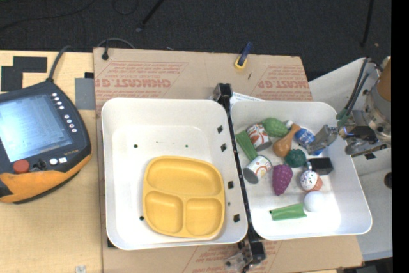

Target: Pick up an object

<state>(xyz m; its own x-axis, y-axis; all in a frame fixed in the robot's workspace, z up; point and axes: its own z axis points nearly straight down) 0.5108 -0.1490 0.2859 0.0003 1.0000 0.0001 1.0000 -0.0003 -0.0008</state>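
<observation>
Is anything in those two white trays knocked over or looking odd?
Two small cans, one and another, lie tipped on their sides in the right bin, jumbled with toy fruit. The yellow divided plate in the left bin sits flat. No spill or damage shows.

One fixed overhead camera, slanted down across both bins (108, 137).

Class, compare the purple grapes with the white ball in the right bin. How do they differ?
The grapes are purple and bumpy; the ball is white and smooth. The grapes are longer than wide; the ball is round. The grapes lie nearer the bin's middle, the ball nearer its front. Both lie loose in the right bin.
</observation>
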